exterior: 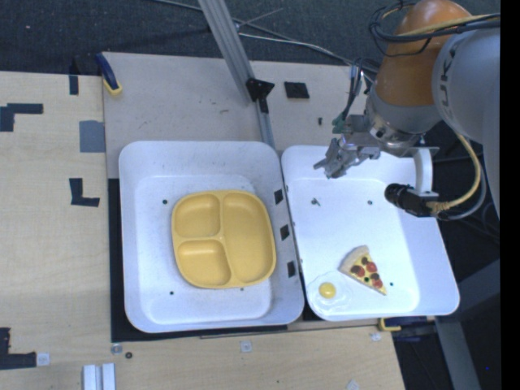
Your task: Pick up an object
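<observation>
A toy pizza slice point(365, 270) lies in the right white bin point(422, 242), toward its front. Beside it at the front left corner sits a small fried-egg toy point(327, 291). A yellow divided plate point(222, 238) rests in the middle of the left white bin point(146, 218). My gripper point(336, 166) hangs over the back left corner of the right bin, well behind the pizza slice, with nothing visible between its fingers.
A slanted metal pole point(231, 47) rises from the bench behind the bins. A black cable fitting point(406, 199) of the arm hangs over the right bin's back right. A blue and yellow clamp point(108, 73) sits at the bench's back left.
</observation>
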Available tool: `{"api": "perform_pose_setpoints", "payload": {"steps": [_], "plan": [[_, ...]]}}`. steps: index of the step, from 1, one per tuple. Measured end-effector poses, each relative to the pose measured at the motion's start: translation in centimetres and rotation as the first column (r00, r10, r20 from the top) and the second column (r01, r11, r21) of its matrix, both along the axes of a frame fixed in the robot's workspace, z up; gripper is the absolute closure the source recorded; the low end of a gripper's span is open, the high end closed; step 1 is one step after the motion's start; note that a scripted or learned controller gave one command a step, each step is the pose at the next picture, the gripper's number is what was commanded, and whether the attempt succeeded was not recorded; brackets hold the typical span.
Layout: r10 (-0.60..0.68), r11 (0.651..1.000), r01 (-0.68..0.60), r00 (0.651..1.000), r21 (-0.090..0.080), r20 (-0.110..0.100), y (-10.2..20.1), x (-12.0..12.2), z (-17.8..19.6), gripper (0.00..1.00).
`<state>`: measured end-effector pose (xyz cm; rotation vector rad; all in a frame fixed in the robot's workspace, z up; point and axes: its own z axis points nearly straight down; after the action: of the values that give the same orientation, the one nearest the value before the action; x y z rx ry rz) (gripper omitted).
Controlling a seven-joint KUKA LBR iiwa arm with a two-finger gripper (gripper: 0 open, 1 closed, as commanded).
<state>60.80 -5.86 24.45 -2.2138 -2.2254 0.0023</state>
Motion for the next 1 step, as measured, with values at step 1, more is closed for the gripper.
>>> {"api": "perform_pose_setpoints", "payload": {"steps": [1], "plan": [[0.001,1.0,-0.001,1.0,0.0,-0.001,5.82,-1.09,-1.4,1.0]]}}
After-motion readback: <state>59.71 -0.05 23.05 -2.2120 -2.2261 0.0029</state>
